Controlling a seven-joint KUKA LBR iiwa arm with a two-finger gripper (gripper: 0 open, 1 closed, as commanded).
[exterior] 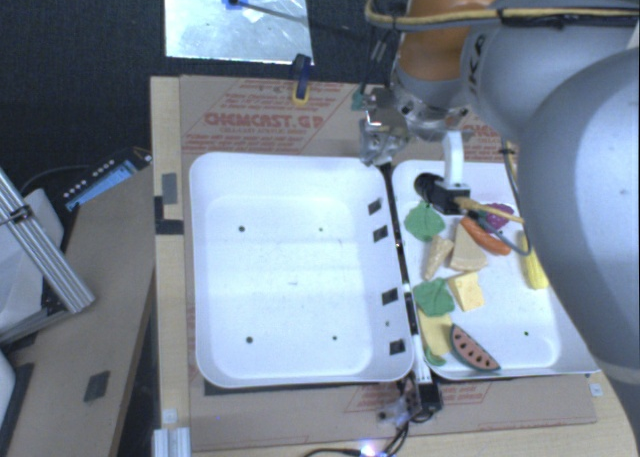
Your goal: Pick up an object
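Hovering over the rear rim shared by the shallow white plastic left bin (290,275) and right bin (540,345) (jaws' opening impossible to tell), near the flat green leaf-shaped toy (422,222) in the right bin; could strike that rim if lowered here.

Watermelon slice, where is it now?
In the camera view, the watermelon slice lies in the right bin, near its front edge, below the yellow block.

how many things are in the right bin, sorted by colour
green pieces: 2
pale yellow pieces: 4
bright yellow piece: 1
orange piece: 1
purple piece: 1
watermelon slice: 1
total: 10
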